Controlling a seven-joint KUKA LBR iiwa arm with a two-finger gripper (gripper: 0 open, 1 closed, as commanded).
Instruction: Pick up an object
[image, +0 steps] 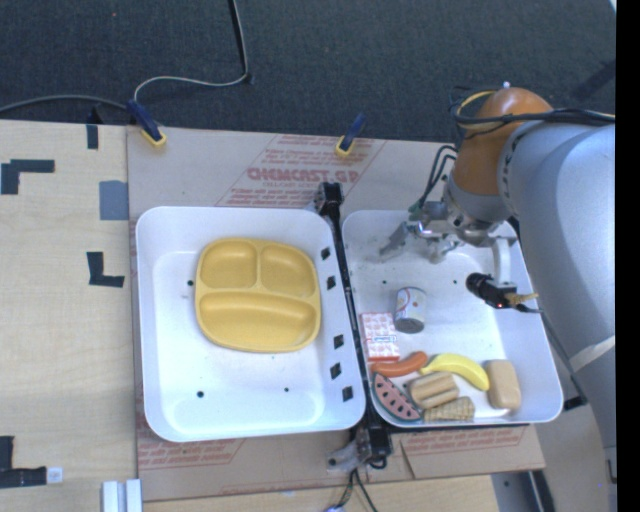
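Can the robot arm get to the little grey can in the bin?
Probably yes. The can lies apart from the other toys, with bare bin floor around it, and the gripper hangs just above it in the same bin.

I see a small grey can (409, 309) on its side mid-bin; a red-white packet (379, 334) at its 8 o'clock; sausage (399, 364), banana (459, 369), watermelon slice (396, 396), bread (503, 384) crowd 6 o'clock.

Printed text: red "CHEMCAST GP" | on: cardboard sheet (290, 170) under the bins | smaller lines unreadable
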